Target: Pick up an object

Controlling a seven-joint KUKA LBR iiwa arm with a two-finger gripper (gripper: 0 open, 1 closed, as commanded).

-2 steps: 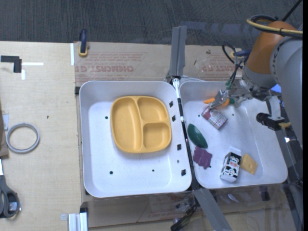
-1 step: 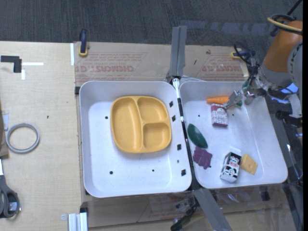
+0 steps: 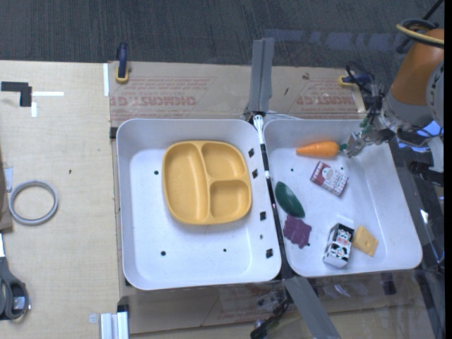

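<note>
The right bin (image 3: 395, 189) holds an orange toy carrot (image 3: 318, 148) at its back, with its green top pointing right. Below the carrot lies a small red and white carton (image 3: 330, 178). A dark green leaf-shaped piece (image 3: 289, 198) and a purple piece (image 3: 297, 232) sit by the bin's left wall. A black and white milk carton (image 3: 340, 245) and a yellow cheese wedge (image 3: 366, 240) lie near the front. My gripper (image 3: 359, 142) hangs at the bin's back right, just right of the carrot's green top, and nothing is seen between its fingers.
A yellow divided plate (image 3: 207, 181) lies in the left bin (image 3: 141, 246). On the wooden bench to the left rest a roll of grey tape (image 3: 32, 202) and scissors (image 3: 13, 296). A metal divider (image 3: 261, 76) stands between the bins at the back.
</note>
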